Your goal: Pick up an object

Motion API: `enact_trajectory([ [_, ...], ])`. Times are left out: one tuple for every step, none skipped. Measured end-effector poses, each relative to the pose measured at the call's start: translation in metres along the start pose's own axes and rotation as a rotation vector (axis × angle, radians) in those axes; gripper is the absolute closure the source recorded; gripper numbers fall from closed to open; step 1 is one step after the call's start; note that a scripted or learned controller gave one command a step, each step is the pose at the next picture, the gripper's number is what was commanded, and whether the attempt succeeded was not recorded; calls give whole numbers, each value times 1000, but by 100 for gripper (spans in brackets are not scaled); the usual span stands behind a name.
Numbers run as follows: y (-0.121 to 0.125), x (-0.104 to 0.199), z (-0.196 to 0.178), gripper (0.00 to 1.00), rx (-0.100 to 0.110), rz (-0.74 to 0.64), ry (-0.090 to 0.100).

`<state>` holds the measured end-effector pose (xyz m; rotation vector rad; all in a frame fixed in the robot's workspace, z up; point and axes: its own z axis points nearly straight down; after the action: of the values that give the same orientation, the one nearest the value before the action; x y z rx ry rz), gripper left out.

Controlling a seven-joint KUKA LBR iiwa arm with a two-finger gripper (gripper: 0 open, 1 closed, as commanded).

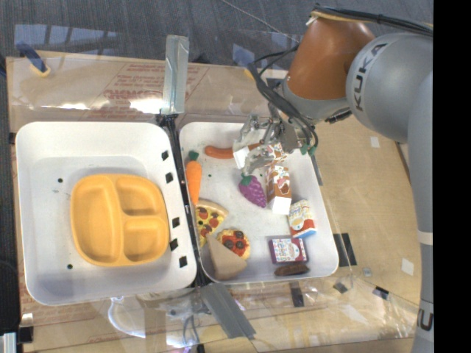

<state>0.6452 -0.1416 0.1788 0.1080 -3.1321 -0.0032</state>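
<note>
Camera view is showing the right bin [324, 226] holding a scatter of toy food, with the gripper [259, 147] hanging low over its far end. Directly beneath the gripper's metal parts a purple grape bunch [252, 190] is lying, knobbly and teardrop-shaped, with a brown printed carton [277, 182] just beside it on the right. A smooth red-brown sausage [218, 151] is resting just left of the gripper, near the bin's far wall. Whether the fingers are spread or closed I cannot tell, and nothing is visibly sitting between them. An orange carrot [193, 181] is lying along the left wall, a pizza slice [208, 219] below it. The left bin [29, 212] is carrying a yellow, glossy divided tray [118, 218].
</note>
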Motion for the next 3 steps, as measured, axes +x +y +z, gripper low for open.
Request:
enact_trajectory([
  [-64, -8, 68, 100, 3, -233, -7],
  [-5, -10, -77, 100, 9, -186, -25],
  [-69, -6, 64, 100, -1, -357, -1],
])
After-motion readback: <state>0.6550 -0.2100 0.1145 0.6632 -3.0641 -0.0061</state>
